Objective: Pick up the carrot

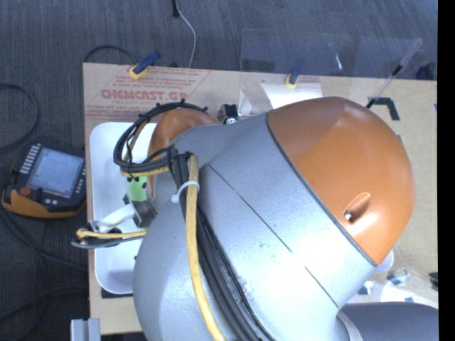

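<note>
Grey carpet surrounded the bench; the arm [284, 226] hung over the left bin [103, 190], apparently reaching; its grip state I cannot tell.

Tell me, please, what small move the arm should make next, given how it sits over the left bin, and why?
Probably a short, slow lift straight up. The arm covers most of the left bin, with the gripper low inside it beside something green. I cannot identify a carrot or see anything held, so rising a little should uncover the bin's contents and show whether the try succeeded.
</note>
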